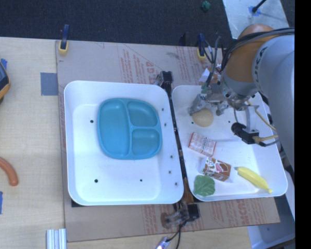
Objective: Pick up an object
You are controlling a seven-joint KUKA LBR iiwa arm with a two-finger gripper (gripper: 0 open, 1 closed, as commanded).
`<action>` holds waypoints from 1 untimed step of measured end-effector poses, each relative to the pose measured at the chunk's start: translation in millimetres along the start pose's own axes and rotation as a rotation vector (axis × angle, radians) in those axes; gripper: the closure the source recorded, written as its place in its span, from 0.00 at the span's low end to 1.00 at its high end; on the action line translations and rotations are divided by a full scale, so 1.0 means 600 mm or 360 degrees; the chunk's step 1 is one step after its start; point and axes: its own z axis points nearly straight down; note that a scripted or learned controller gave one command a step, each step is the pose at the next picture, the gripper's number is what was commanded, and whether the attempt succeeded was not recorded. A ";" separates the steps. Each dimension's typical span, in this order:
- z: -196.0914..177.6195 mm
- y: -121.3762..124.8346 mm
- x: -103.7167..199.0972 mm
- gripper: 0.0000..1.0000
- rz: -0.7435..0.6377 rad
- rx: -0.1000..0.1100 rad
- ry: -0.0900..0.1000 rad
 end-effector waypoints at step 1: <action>-0.022 0.003 0.000 1.00 -0.0004 -0.0007 -0.0001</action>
